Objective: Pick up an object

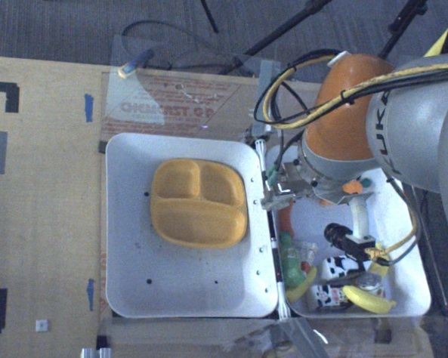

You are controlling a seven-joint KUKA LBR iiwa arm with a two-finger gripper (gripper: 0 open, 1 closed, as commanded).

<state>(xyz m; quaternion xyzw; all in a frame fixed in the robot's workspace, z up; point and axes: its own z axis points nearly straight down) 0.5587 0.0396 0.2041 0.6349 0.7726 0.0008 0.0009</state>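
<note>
My gripper hangs low over the left edge of the right bin, right beside the wall shared by the two bins. Just below it lies a red-orange carrot-like toy with a green end; whether the gripper touches it is unclear. Nearer the front of that bin lie a yellow banana, a black-and-white cow-patterned toy and a yellow-green curved piece. A white tube with an orange tip lies under the wrist.
The left bin holds a yellow divided plate in its upper middle. The grey arm with its orange band covers the back half of the right bin. Cables loop above the wrist.
</note>
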